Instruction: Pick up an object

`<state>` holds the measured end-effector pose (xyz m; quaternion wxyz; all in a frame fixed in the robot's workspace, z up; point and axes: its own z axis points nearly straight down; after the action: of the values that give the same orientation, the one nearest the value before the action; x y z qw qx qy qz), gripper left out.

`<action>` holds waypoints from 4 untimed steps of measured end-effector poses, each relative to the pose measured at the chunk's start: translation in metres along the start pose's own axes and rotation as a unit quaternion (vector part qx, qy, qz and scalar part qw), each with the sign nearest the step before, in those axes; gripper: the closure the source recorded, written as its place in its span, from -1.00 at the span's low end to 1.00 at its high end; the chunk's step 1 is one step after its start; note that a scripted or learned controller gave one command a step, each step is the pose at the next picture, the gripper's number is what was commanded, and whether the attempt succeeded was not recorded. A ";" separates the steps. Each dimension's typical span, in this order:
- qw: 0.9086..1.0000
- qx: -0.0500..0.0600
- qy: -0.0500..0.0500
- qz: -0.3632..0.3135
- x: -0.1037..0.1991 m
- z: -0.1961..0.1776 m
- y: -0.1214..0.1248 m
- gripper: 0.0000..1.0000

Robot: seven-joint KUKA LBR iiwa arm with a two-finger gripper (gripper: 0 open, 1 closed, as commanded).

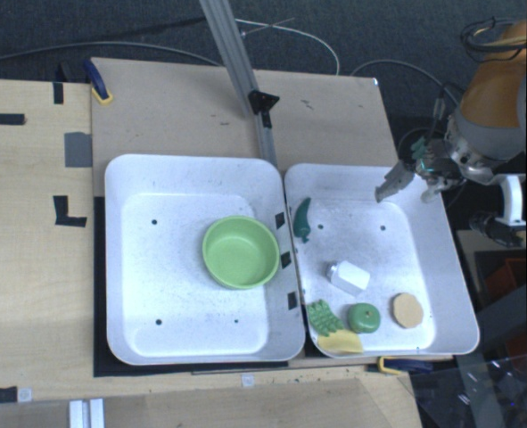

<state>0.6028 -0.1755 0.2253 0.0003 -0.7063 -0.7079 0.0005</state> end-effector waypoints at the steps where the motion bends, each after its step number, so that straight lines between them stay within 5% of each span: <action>1: 1.000 0.000 0.000 0.000 0.000 0.000 0.000 -1.00; 4: 1.000 0.000 0.000 0.000 0.009 0.137 0.004 -1.00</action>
<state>0.6067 -0.1670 0.0882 0.0002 -0.7064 -0.7078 0.0009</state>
